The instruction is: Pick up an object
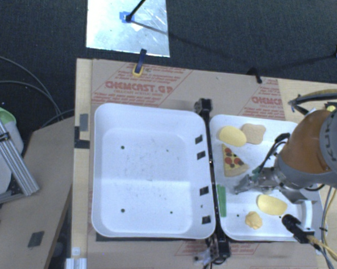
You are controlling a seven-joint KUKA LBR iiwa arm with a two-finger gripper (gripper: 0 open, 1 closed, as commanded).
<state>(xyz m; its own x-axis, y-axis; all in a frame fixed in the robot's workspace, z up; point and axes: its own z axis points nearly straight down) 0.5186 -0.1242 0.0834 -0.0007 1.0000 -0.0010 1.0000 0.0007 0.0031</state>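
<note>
Right-hand shallow white plastic bin, near edge: a small lumpy yellow-orange toy food piece lies close to the near wall. Just behind it and slightly toward the right wall sits a flat pale-yellow oval piece, apart from the lump.

My pincer hangs over the middle of this bin, reaching in from the right wall side, my grey wrist with its orange band above and behind it. The metal fingers point toward the bin's left wall; I cannot tell whether they stand apart or together, and nothing is visibly between them. The tips are just above the oval piece and just beside the near corner of the toy pizza wedge.

That triangular toy pizza slice with red spots lies left of centre, near the divider between the bins, point toward the near edge. A green strip lies along the left wall below it.

Toward the far edge: a rounded pale-yellow potato-shaped piece, touching or nearly touching the far end of the pizza slice. Just beside it, toward the far right corner, a tan toast-shaped piece; the two look in contact.

The left-hand white bin shows a speckled floor. Both bins rest on a brown cardboard sheet with red lettering.
</note>
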